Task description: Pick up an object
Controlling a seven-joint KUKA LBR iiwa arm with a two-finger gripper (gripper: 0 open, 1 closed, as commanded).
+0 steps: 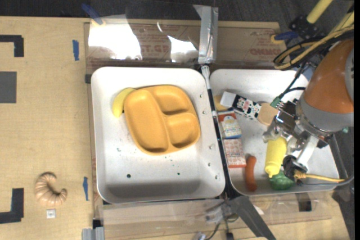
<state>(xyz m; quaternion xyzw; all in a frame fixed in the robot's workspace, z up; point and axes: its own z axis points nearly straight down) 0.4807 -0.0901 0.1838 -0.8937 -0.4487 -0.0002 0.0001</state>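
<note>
My gripper (pixel 280 135) hangs over the right bin (pixel 264 79), reaching in from the right below the orange band. Directly under it lies a yellow corn cob (pixel 274 159) with a green end (pixel 281 181), its top at the gripper's tip. I cannot see whether anything is gripped. Beside it are a red sausage-shaped piece (pixel 250 172), a tan cylinder (pixel 266 114), a white box with black spots (pixel 244 104) and a printed packet (pixel 230 127).
The left bin (pixel 107 137) holds an orange divided plate (pixel 161 118) lying over a yellow banana (pixel 118 102). A tan curled toy (pixel 50 188) lies on the wooden bench at the lower left. Clear plastic sheeting (pixel 157 36) stands behind the bins.
</note>
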